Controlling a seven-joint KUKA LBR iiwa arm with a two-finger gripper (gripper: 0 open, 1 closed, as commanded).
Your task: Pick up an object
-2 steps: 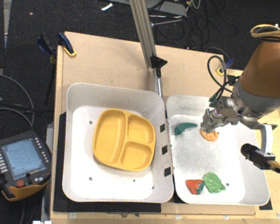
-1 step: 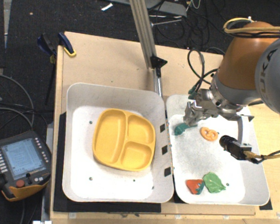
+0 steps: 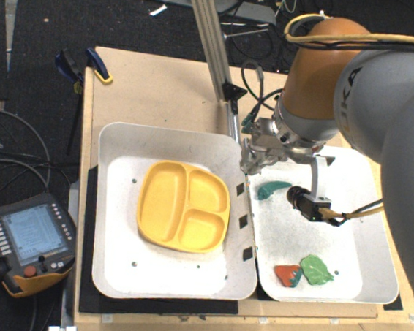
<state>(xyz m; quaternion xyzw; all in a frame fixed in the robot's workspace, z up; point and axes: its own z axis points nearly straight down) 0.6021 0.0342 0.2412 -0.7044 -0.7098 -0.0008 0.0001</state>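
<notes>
Teal plastic, in the form of a small curved piece (image 3: pixel 271 189), is seen lying on the floor of the right-hand shallow white bin (image 3: pixel 371 285), near that bin's upper left corner and close to the wall shared with the left bin. Just above and to the left of it, the metal two-finger gripper (image 3: pixel 252 162) is held low over the bin's edge; nothing can be seen between its tips, and whether the claw is apart or together cannot be told from this slant. To the right of the teal piece, a small black cylindrical part with a cable (image 3: pixel 307 202) is seen hanging from the wrist, just over the bin floor. Farther down in the same bin, a crumpled green object (image 3: pixel 316 270) and a red wedge-shaped block (image 3: pixel 285 274) are found touching each other, well apart from the teal piece. In the left shallow white bin (image 3: pixel 109 261), a yellow plastic divided plate with three compartments (image 3: pixel 184 206) is laid flat near the middle. The grey arm with its orange band (image 3: pixel 323 70) is seen reaching in from the right. A teach pendant with a screen (image 3: pixel 28 241) is placed on the dark floor at the left.
</notes>
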